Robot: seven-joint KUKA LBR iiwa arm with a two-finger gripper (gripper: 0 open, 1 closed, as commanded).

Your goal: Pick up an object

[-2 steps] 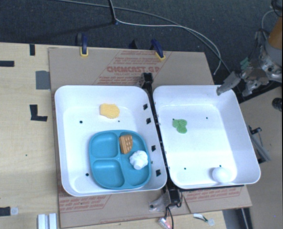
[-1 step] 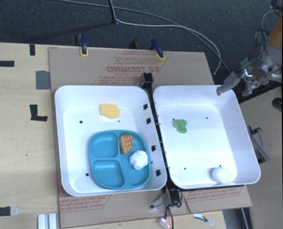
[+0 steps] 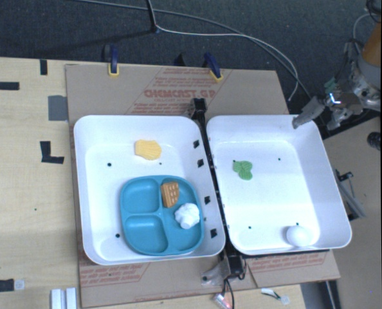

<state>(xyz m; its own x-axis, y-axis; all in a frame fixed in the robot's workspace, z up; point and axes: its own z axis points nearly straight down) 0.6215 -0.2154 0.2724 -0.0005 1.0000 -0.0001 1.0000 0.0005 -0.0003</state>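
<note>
We see the gripper (image 3: 305, 117) at the right bin's (image 3: 326, 172) upper right corner; we cannot tell how its jaws stand. In that bin a small green object (image 3: 244, 170) lies near the left wall, its long axis running upper left to lower right. A white ball (image 3: 299, 235) sits near the lower right corner

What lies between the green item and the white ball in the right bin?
Nothing: in the camera view, bare white bin floor runs from the green item to the white ball.
</note>
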